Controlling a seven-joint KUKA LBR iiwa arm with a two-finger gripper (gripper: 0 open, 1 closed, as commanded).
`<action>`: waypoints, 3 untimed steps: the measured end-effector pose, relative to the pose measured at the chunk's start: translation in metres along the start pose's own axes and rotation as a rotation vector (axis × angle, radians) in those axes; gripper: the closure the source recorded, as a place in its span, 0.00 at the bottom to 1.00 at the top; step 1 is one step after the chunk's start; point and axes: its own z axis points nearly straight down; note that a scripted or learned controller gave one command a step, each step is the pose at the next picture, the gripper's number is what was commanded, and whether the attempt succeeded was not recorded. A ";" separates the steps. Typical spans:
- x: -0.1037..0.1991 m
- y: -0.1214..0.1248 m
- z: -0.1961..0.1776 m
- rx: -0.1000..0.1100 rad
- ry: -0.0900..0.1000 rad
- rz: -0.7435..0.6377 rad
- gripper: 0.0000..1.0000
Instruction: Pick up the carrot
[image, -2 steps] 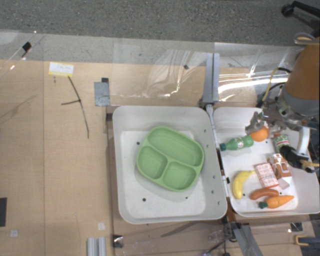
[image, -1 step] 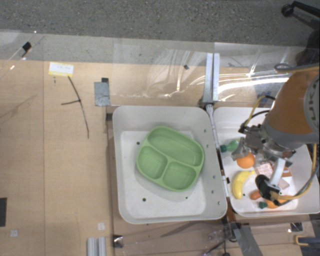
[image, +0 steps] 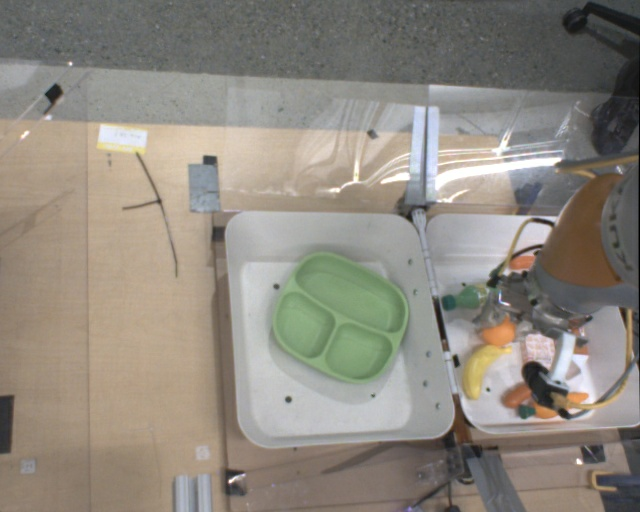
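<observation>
The right bin (image: 470, 255) holds several small things. An orange, elongated piece that looks like the carrot (image: 522, 398) lies near that bin's front edge, partly hidden by the robot's own hardware. My gripper (image: 508, 305) hangs over the bin's middle, below the grey wrist and orange band. It is just above a rounded orange thing (image: 497, 333), and the carrot lies apart from it, nearer the front. I cannot make out anything held in it.
A yellow banana (image: 481, 368) lies by the right bin's left wall, a teal-green piece (image: 462, 298) behind it, and a pink-and-white item (image: 540, 348) under the wrist. The left bin (image: 250, 400) holds a green divided plate (image: 340, 316).
</observation>
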 end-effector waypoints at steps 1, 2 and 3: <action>0.021 0.004 -0.123 -0.001 0.001 0.270 1.00; 0.092 0.004 -0.144 -0.001 0.001 -0.118 1.00; 0.071 -0.084 -0.112 0.000 0.001 -0.261 1.00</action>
